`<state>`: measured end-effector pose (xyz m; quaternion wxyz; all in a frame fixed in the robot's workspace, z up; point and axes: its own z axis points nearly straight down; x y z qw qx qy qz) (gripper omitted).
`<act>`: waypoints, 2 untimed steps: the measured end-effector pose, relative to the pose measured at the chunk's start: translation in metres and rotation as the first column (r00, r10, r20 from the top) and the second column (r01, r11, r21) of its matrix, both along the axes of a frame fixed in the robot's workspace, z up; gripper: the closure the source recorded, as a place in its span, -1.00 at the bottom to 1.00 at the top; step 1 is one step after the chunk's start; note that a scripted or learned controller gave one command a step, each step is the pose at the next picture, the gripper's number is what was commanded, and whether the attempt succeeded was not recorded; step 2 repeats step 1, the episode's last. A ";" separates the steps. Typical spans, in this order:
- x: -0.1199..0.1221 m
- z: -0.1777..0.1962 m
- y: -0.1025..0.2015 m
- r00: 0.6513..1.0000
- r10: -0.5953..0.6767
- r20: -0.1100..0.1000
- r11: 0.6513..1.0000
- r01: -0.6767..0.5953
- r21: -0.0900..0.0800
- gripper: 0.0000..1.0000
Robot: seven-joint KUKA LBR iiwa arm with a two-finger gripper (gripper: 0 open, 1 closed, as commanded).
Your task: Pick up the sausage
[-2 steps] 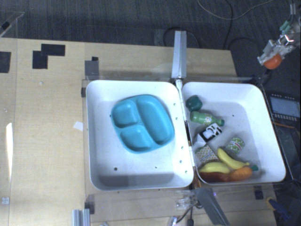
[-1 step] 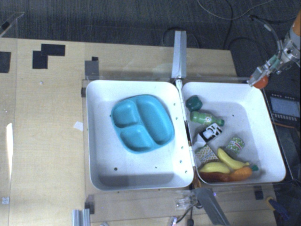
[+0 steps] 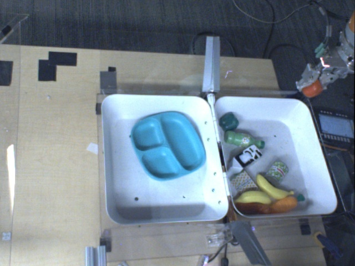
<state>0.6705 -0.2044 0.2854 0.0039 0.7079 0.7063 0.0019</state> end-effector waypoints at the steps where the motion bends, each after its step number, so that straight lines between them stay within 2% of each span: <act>1: -0.030 -0.173 0.038 0.877 -0.481 -0.006 0.877 0.481 0.004 1.00; 2: -0.030 -0.173 0.038 0.877 -0.481 -0.006 0.877 0.481 0.004 1.00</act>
